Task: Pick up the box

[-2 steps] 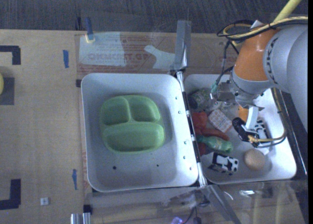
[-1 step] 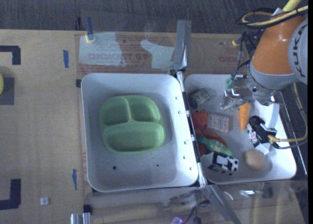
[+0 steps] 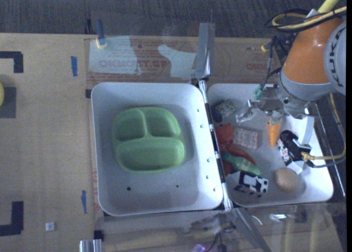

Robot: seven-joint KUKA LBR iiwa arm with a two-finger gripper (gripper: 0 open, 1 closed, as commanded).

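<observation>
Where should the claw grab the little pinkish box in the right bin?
Probably across the two long edges of the box, coming straight down from above. It lies flat with its wide face up, so the sides are what the claw can pinch. Toys crowd its left edge, so a narrow pinch seems safest.

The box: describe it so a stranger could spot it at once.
Look in the right bin, the cluttered one under the arm. Near its middle lies the box, small, flat and pinkish with fine print. It sits between the red item and the orange carrot, the only rectangular thing there.

Robot lab; taped bench (image 3: 44,135), white bins (image 3: 104,152)
</observation>
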